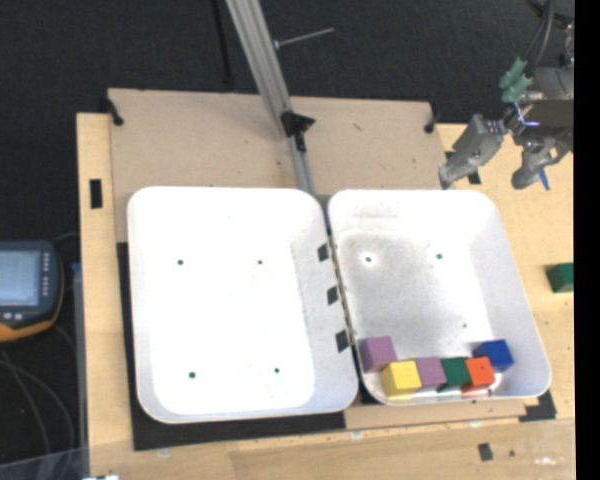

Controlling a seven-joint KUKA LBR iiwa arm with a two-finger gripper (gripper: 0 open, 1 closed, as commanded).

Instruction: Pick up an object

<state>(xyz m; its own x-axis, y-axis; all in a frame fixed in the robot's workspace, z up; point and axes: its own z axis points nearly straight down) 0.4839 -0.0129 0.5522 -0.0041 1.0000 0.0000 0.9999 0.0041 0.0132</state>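
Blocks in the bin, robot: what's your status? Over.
Gripper open, holding nothing, above right bin's far corner. Blocks untouched, clustered along near wall. Nothing in the way.

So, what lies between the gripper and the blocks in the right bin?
In the camera view, only bare white bin floor lies between the gripper and the blocks in the near corner.

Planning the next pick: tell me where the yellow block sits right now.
The yellow block lies in the right bin, along its near edge, just below a purple block and left of another purple block.
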